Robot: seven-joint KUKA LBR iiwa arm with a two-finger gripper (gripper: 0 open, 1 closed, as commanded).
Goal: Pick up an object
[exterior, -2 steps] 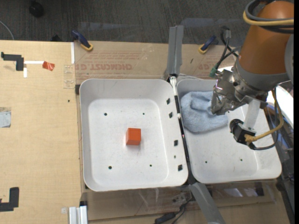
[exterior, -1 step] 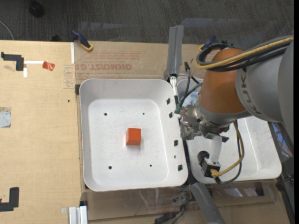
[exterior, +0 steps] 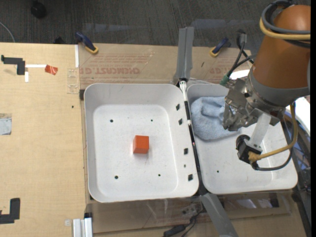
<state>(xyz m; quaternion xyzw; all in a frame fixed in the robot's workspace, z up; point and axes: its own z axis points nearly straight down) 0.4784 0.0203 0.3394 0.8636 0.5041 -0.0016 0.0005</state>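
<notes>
At the far left of the frame, the bench surface [exterior: 39, 147] carries a small red tag [exterior: 51, 69] near the upper left corner.

Left bin [exterior: 96, 181], centre-left of the frame: one orange-red cube [exterior: 141, 144] sits slightly below the bin's middle, well apart from all four walls and well apart from the arm.

Right bin [exterior: 217, 181], centre-right of the frame: a pale blue cloth [exterior: 207, 116] lies bunched in the upper left portion, against the wall shared with the left bin.

Arm [exterior: 284, 53], right edge of the frame: the gripper [exterior: 233, 117] is at the right edge of the cloth. Its fingers are hidden among the wrist hardware and cloth folds, so whether they are apart, together or clamped on fabric cannot be told.

Probable target: the cloth.

Failure modes, as judged:
- Soft fabric may slip from a shallow pinch during the lift.
- A pinch on one fold only may let the remainder drag against the bin wall and pull free.
- The loose cable [exterior: 269, 154] hanging below the wrist could snag.
</notes>
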